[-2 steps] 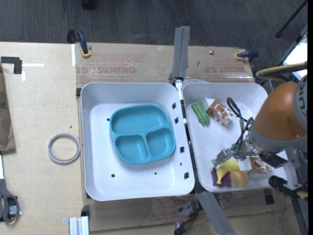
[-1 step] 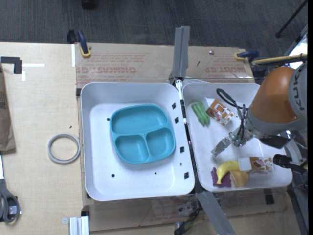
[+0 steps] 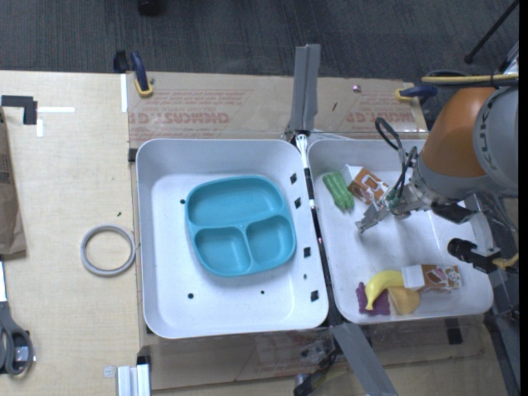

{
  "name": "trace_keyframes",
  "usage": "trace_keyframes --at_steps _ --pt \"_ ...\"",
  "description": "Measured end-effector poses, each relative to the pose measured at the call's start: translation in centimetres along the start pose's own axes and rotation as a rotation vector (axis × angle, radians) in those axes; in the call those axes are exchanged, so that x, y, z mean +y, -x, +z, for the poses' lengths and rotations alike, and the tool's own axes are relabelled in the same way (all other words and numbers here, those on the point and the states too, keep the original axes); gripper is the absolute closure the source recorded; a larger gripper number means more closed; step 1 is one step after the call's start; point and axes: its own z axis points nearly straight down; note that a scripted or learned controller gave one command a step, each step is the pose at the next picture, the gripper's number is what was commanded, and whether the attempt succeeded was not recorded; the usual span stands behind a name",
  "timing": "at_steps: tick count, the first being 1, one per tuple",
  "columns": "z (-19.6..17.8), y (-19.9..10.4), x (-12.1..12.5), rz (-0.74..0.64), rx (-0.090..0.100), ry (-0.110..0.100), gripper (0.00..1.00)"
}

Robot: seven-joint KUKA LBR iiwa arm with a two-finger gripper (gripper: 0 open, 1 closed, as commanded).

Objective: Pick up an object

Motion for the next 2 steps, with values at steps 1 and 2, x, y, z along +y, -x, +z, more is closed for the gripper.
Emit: trace_keyframes --at_steps 1,2 --pt "0.0 -1.5 1.3 0.045 0.001 0.0 0.0" --pt "-1.2 -0.6 7.1 0.038 -0.001 0.001 0.0"
